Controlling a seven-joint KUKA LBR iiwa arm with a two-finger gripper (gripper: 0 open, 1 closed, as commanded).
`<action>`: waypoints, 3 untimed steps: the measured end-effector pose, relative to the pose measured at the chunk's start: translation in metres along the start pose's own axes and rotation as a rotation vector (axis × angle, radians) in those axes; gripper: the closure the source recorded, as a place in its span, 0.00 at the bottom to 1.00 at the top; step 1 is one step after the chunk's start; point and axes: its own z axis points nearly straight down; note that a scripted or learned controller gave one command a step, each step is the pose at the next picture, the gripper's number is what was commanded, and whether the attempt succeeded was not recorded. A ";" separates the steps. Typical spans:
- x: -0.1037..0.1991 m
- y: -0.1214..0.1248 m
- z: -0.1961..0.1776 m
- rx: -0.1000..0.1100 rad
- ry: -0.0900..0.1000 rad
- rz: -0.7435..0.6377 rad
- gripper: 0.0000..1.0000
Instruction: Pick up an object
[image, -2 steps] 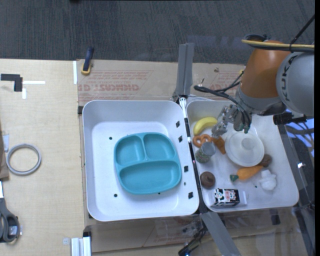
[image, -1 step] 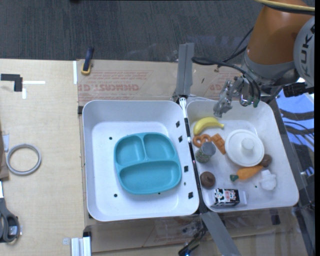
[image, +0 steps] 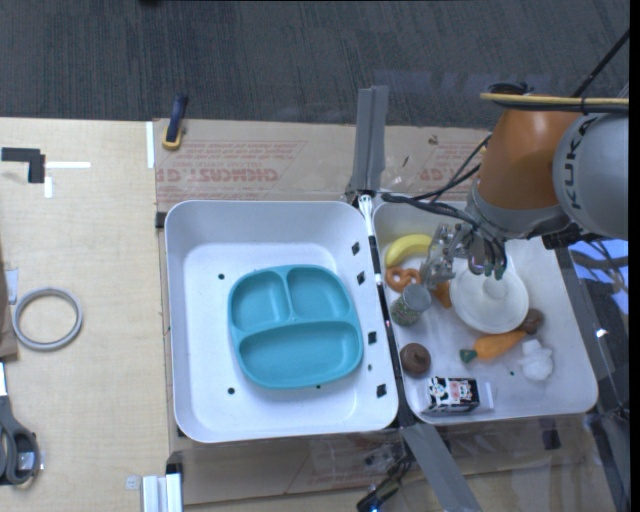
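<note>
My gripper hangs low over the right bin, at the upper left edge of a white plate. Just to its left lie a yellow banana, an orange ring and a grey-green round piece. An orange carrot sits below the plate, with a brown donut and a black-and-white carton nearer the front. Nothing shows held in the gripper.
The left bin holds a blue divided plate. A small brown item and a white lump lie at the right bin's right side. On the bench to the left are a tape roll and scissors.
</note>
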 end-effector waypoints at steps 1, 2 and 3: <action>0.000 0.000 0.001 0.000 0.001 0.000 0.00; 0.057 -0.009 0.006 0.000 0.003 0.163 0.00; 0.043 -0.013 0.006 0.000 0.002 0.283 0.00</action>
